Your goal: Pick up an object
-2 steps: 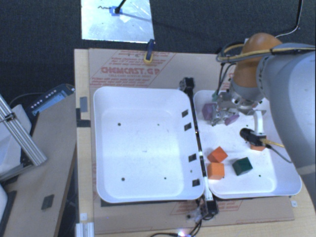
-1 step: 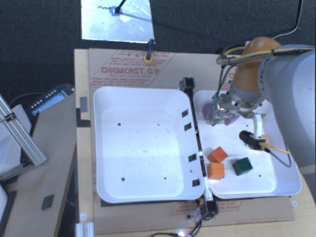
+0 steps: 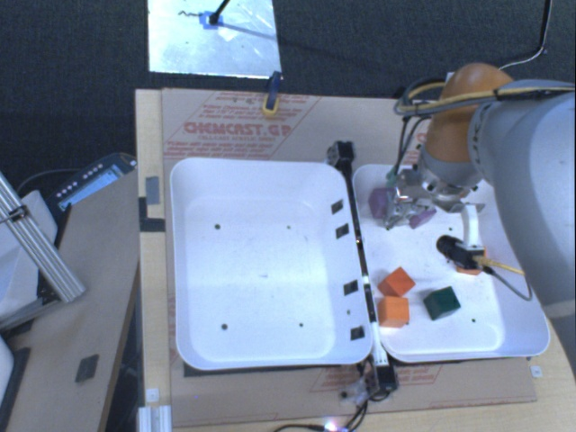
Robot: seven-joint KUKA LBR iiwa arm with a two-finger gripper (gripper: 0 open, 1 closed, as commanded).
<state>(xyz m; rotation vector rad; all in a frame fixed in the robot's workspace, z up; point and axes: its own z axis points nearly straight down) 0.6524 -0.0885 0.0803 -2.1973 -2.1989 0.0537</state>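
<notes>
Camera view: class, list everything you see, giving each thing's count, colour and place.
Shallow white plastic bins: two, white, side by side.
Orange cubes: two, orange, right bin, near-left.
Dark green cube: one, green, right of them.
Purple lump: count unclear, purple, right bin's far end.
Printed brown cardboard sheet: one, brown, under both bins.
Yellow clip: one, yellow, cardboard's far edge.
Shiny silver square sheet: one, silver, beyond the cardboard.
Grey arm with orange band: one, from the right.
Gripper: one, grey, over the purple lump.

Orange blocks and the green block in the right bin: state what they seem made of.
Orange blocks: probably foam or painted wood; matte faces with no glare. Green block: likely the same; dark matte surface, no shine. The picture is too coarse to settle it.
</notes>
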